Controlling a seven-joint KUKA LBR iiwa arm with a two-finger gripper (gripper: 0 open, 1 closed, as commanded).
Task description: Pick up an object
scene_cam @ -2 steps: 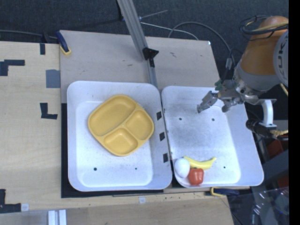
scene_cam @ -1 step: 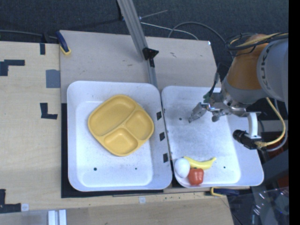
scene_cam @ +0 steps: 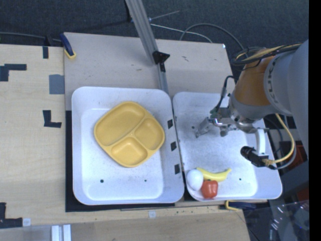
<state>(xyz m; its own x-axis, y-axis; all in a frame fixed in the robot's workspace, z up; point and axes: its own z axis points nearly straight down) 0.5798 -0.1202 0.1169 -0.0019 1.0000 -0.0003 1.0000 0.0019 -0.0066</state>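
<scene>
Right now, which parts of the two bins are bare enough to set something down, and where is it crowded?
Left bin: a bare strip along the near edge, below the yellow divided plate, which takes up its middle. Right bin: the floor is bare between the gripper and the near-left corner. That corner is crowded: white ball, banana and red object clustered together.

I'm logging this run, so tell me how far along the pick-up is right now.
Early stage; no pick looks done yet. The gripper sits low over the upper part of the right bin, with no object visible at it. The banana, white ball and red item lie clustered at that bin's near edge. The yellow tray rests in the left bin. Reaching and grasping remain.
</scene>
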